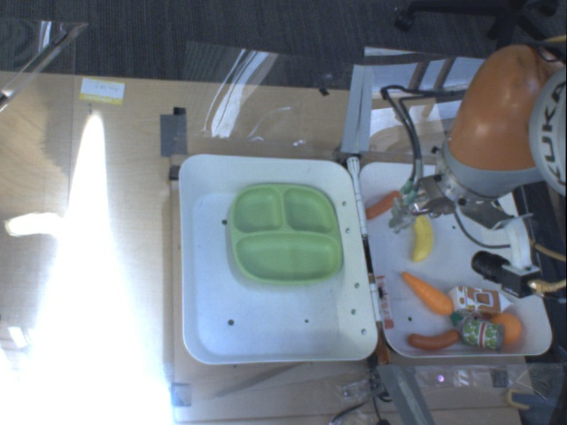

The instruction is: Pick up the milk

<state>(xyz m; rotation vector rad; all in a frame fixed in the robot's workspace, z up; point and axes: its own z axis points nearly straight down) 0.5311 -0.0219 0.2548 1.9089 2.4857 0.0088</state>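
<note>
The milk [478, 300] is a small white carton with a brown and red label. It lies in the front right part of the right bin [390, 177]. My gripper [409, 213] hangs over the back left part of that bin, just above the top end of a yellow banana [423, 240]. It is well apart from the milk, up and to the left of it. Nothing shows in its grasp.
Beside the milk lie a carrot [427, 294], a green and red can [481, 333], an orange [510, 326] and a red sausage [431, 341]. Another orange-red piece [381, 206] lies left of the gripper. The left bin [204, 326] holds a green divided plate [285, 235].
</note>
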